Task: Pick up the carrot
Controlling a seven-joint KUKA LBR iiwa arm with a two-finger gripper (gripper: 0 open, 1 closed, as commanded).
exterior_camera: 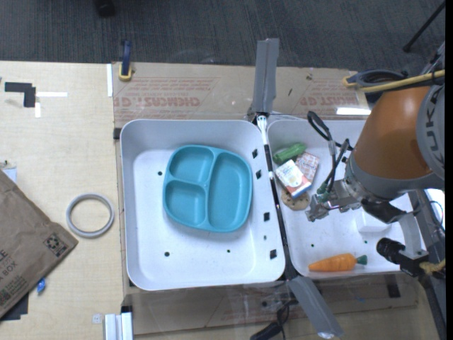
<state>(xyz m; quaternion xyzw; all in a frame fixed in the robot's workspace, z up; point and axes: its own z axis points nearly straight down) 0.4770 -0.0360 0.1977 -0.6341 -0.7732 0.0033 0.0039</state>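
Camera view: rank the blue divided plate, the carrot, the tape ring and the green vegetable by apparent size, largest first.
1. blue divided plate, clearly largest.
2. carrot and tape ring: the carrot is longer, the ring wider across, so I won't rank them.
3. green vegetable, smallest, though partly hidden by packets.

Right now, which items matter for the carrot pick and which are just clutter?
Job: carrot near the right bin's front edge; gripper above it.

Clutter: blue divided plate, green vegetable, small food packets, tape ring on the bench.

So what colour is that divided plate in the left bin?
Light blue plate, clear in the camera view.
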